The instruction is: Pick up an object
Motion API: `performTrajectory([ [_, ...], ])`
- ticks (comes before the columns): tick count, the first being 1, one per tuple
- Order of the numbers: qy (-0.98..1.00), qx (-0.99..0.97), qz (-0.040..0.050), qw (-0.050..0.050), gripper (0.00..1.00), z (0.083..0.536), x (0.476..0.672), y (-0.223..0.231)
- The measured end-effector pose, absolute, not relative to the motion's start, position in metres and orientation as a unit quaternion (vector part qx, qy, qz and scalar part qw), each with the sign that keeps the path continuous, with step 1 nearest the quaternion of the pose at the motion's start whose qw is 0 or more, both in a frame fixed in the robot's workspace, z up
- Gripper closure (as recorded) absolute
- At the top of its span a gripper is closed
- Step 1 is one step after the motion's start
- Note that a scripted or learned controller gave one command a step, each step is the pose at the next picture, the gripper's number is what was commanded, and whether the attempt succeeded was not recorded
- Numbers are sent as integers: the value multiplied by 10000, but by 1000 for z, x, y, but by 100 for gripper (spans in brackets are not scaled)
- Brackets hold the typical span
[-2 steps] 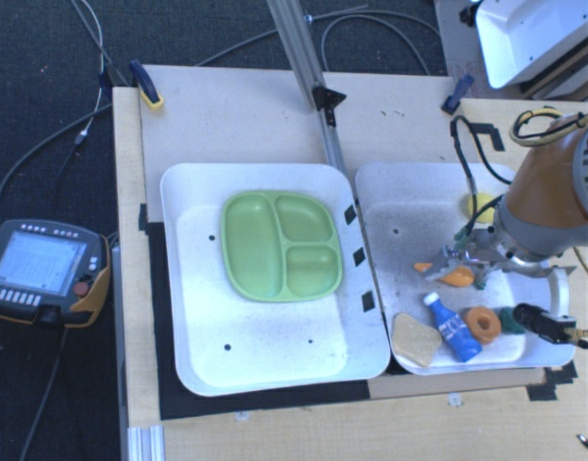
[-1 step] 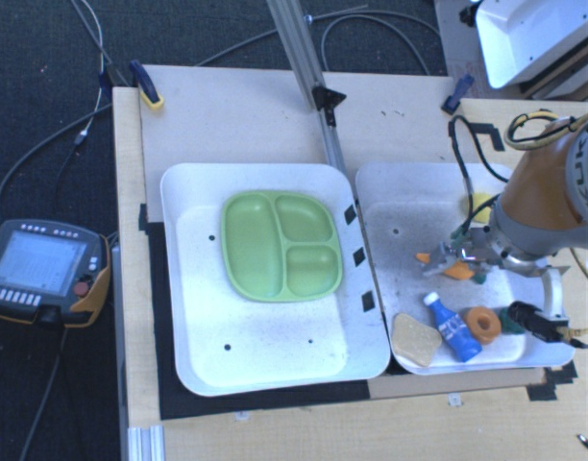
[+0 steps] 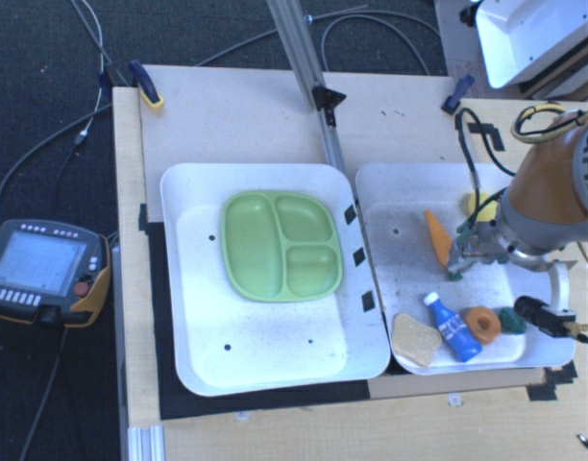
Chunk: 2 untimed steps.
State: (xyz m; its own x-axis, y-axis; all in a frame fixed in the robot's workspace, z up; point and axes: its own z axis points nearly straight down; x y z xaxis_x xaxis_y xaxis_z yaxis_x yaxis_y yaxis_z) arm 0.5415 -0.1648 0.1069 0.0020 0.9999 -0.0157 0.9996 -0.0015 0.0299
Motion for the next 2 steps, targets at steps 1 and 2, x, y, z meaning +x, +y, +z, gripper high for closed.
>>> performTrajectory([
  [1,7074,7068,13,25,100,151,543,-169],
  [2,7077,7065,14,26,100,196,549,-170],
])
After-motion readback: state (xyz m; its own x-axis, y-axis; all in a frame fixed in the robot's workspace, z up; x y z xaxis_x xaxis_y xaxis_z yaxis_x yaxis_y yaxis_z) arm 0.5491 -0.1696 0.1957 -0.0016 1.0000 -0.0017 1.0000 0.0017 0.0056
